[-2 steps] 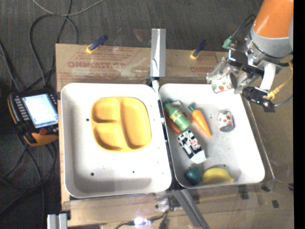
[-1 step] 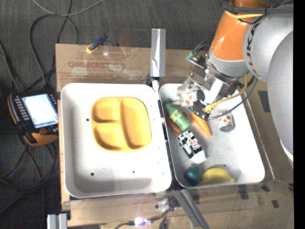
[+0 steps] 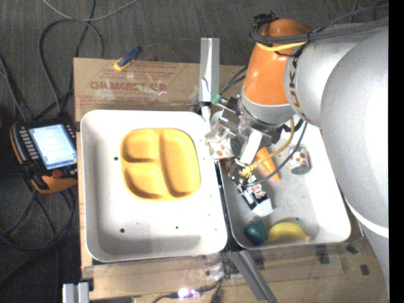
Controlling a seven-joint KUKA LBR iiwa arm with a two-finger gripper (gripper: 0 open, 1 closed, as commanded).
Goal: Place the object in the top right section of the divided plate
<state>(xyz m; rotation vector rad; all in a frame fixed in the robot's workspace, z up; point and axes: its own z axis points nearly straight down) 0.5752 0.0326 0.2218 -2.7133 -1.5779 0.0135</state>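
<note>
In the right white plastic bin (image 3: 319,210), near its left wall, an orange tapered carrot-shaped piece (image 3: 271,165) lies flat on the floor. Its long axis slants from upper left to lower right, and the lower-right end looks narrower. Its upper-left end is hidden under the gripper (image 3: 243,160), so I cannot tell its full shape. It is a plain, smooth orange.

The grey arm with the orange band (image 3: 271,62) reaches in from the right and bends down over that bin, with the wrist above the bin's upper left part. Whether the gripper is spread or pressed together cannot be told, nor whether it holds anything.

A small white piece with red dots (image 3: 219,146) shows at the gripper's left edge, over the wall between the 2 bins.

The yellow divided plastic plate (image 3: 180,163) sits in the middle of the left white bin (image 3: 91,188), well apart from the orange piece. It has 3 sections.

A white red-dotted mug (image 3: 300,160), a yellow banana (image 3: 289,232) and a dark green rounded thing (image 3: 255,231) also lie in the right bin.
</note>
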